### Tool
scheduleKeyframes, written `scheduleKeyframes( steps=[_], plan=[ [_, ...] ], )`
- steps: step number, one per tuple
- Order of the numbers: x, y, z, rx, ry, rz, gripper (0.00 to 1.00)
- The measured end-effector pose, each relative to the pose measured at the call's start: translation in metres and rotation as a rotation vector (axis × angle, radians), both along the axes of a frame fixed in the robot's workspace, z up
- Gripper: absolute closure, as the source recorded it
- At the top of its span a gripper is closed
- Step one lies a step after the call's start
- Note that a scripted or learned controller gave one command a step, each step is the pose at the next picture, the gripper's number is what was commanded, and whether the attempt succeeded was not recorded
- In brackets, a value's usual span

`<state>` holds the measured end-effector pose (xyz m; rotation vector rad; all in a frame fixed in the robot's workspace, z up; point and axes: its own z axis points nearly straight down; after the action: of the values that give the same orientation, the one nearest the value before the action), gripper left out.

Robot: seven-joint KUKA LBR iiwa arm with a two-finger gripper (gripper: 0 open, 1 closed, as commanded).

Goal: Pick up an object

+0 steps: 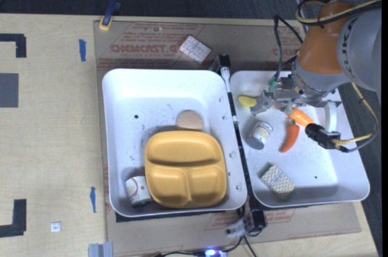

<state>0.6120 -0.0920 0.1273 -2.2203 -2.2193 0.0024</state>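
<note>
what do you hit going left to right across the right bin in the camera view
yellow piece → small can on its side → patterned block → orange carrot-like piece, with the claw above the bin's far end.

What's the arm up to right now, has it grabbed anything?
Gripper low in right bin, nothing seen held. Orange carrot and small can beside it. Nothing blocking.
</note>
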Motion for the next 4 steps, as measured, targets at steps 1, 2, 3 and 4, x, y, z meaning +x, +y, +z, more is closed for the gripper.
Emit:
scheduleKeyframes(
  steps=[1, 2, 3, 4],
  plan=[
    [-0.043, -0.006, -0.041, -0.001, -0.006, 0.000, 0.00],
    [-0.041, -0.005, -0.030, -0.001, -0.010, -0.001, 1.00],
    [-0.042, 0.069, 0.058, 0.000, -0.004, 0.002, 1.00],
    [-0.042, 0.068, 0.058, 0.000, -0.004, 0.001, 0.00]
  ],
)
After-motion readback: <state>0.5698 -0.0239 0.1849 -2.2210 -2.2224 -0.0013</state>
